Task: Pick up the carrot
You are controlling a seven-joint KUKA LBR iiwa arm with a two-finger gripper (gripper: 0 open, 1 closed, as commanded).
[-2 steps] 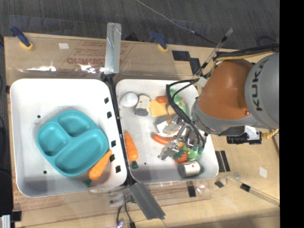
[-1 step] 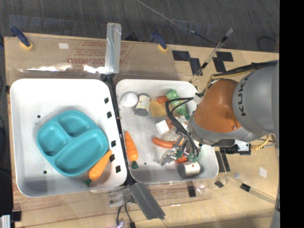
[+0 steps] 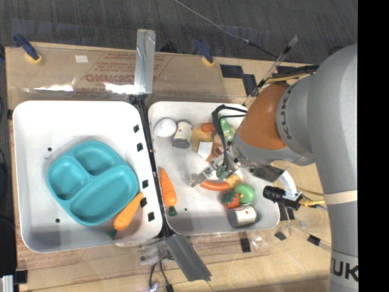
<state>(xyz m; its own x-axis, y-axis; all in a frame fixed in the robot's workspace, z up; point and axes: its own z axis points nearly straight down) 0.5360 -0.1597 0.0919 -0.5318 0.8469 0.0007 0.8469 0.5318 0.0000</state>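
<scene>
Carrot [image 3: 166,188] lies in right bin [image 3: 267,222], against its left wall, leafy end toward 6 o'clock. Tool [image 3: 209,174] sits mid-bin, at the carrot's 3 o'clock, near but apart; fingers look spread, nothing between them. A second carrot [image 3: 127,212] lies in left bin [image 3: 36,139], at the 5 o'clock edge of a teal tray [image 3: 91,181]. Small toy foods cluster around the tool.

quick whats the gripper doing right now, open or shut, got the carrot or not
gripper: low in the right bin among the toys; open or shut cannot be told. No carrot seen in it; one carrot lies to its left.
</scene>
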